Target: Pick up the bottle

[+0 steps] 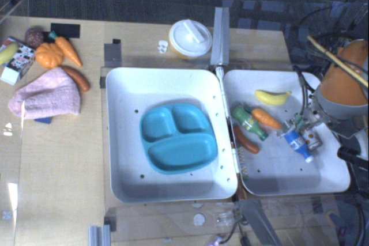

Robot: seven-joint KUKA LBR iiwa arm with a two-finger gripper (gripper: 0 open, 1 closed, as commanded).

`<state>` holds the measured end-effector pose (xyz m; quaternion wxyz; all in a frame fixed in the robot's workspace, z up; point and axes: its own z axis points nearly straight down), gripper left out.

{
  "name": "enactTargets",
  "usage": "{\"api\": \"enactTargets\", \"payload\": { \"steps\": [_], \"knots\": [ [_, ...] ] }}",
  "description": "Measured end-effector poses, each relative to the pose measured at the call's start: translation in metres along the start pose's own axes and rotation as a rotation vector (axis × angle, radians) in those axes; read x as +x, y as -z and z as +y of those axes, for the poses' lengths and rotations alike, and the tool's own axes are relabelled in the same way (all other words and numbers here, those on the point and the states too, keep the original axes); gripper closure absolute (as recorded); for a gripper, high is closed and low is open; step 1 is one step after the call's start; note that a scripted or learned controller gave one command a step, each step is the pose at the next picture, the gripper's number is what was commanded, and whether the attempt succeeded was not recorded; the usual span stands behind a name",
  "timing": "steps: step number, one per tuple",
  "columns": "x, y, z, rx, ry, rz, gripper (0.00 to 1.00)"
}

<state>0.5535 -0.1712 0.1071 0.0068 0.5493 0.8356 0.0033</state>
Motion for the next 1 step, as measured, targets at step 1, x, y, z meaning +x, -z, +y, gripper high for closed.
{"api": "enactTargets", "payload": {
  "steps": [1],
  "knots": [
    [-0.0055, 0.1285, 0.0717, 0.006, 0.135, 0.004, 1.0]
  ]
}}
